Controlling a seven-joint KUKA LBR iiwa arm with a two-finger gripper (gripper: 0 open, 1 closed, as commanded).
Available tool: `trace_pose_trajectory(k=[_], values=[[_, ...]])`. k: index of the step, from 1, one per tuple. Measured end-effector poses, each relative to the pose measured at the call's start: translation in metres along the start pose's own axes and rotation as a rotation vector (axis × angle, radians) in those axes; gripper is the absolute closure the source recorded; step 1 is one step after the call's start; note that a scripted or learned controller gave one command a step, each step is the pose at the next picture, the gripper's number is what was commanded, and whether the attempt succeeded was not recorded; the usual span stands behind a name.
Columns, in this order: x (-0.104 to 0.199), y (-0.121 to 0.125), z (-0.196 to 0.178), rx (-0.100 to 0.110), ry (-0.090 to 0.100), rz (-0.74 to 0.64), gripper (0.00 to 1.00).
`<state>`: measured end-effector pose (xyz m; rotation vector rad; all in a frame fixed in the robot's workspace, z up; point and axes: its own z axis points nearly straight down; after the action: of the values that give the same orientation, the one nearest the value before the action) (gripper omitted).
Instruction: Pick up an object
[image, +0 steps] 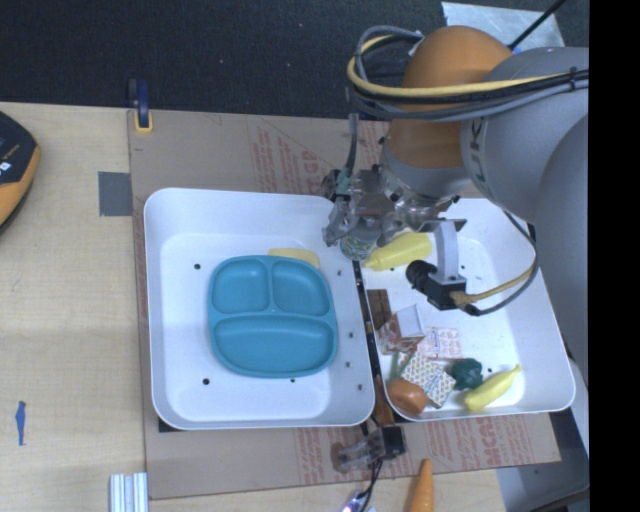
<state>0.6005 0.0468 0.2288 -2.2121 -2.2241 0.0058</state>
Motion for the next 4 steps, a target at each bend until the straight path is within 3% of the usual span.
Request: trace_pose_trajectory(k=[1, 2, 3, 4], values=[[0.001, -0.025, -0.001, 0.002, -0.002, 0.003, 1.0], [-0.058, -0.011, -0.035, -0.006, -0.003, 0.007, 1.0], [-0.064, 0.039, 0.039, -0.004, -0.004, -0.001, 1.0], [-0.035, 0.037, 0.037, -0.001, -0.002, -0.001, 1.0]])
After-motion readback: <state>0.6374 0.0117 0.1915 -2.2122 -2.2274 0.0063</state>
